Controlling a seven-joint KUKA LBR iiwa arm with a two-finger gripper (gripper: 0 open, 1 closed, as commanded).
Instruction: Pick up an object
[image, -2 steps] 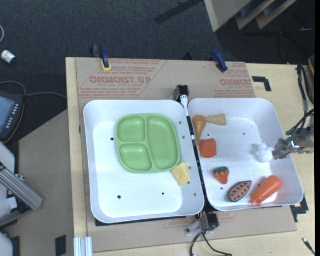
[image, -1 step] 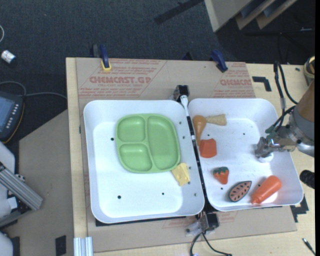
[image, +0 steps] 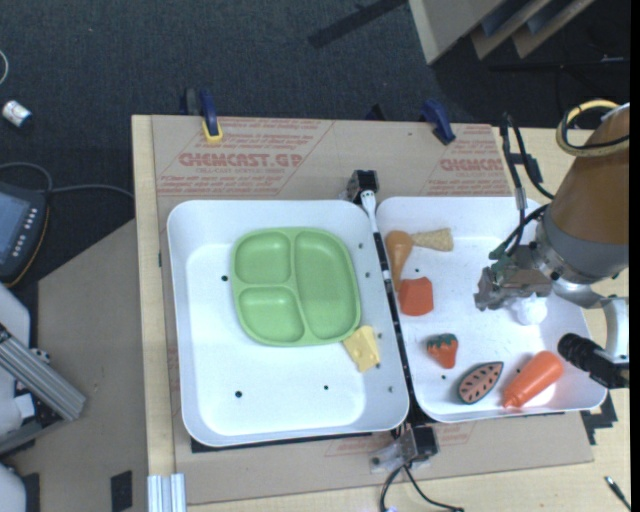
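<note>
My gripper (image: 510, 290) hangs low over the right bin (image: 470, 218), near its right side, just above a small white object (image: 527, 311). In that bin lie an orange carrot (image: 533, 378), a watermelon slice (image: 479, 382), a strawberry (image: 443, 349), a red-orange block (image: 416, 295), an orange cone-shaped piece (image: 399, 250) and a tan wedge (image: 435, 239). The left bin (image: 200, 330) holds a green divided plate (image: 296, 286) and a yellow cheese piece (image: 363, 348) at the plate's lower right corner.
The arm's orange band and grey wrist (image: 590, 215) cover the right bin's right edge. Blue clamps (image: 209, 115) hold the cardboard base at the back. Cables (image: 515, 160) run along the arm.
</note>
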